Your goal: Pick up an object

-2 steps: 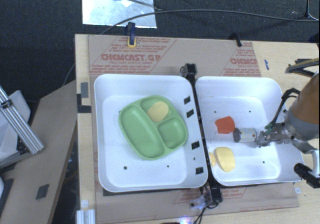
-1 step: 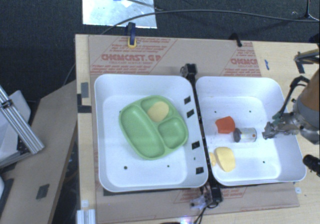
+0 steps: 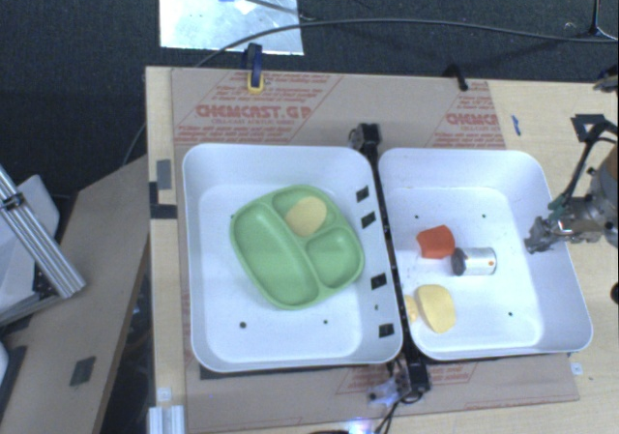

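Nearest the camera, at the front of the right-hand shallow white bin (image 3: 542,331), a flat pale yellow piece (image 3: 434,307) is seen lying close to the divider between the two bins. Taken from the left, the left-hand shallow white bin (image 3: 208,326) is occupied by a green plastic divided plate (image 3: 280,263), and a rounded yellow item (image 3: 307,216) is seen resting in the plate's upper compartment. Across the divider, an orange block (image 3: 436,242) is found near the middle of the right bin, with a small silver cylinder (image 3: 474,261) touching or just beside it on its right; the cylinder's long axis is laid roughly left to right. At the bin's right rim the two-finger gripper (image 3: 544,233) is seen, slightly blurred, and whether its jaws are parted or closed cannot be told; nothing is seen held between them. The cylinder is judged the nearest candidate, lying to the left of the gripper and slightly toward the front, so a reach leftward into the bin would be called for
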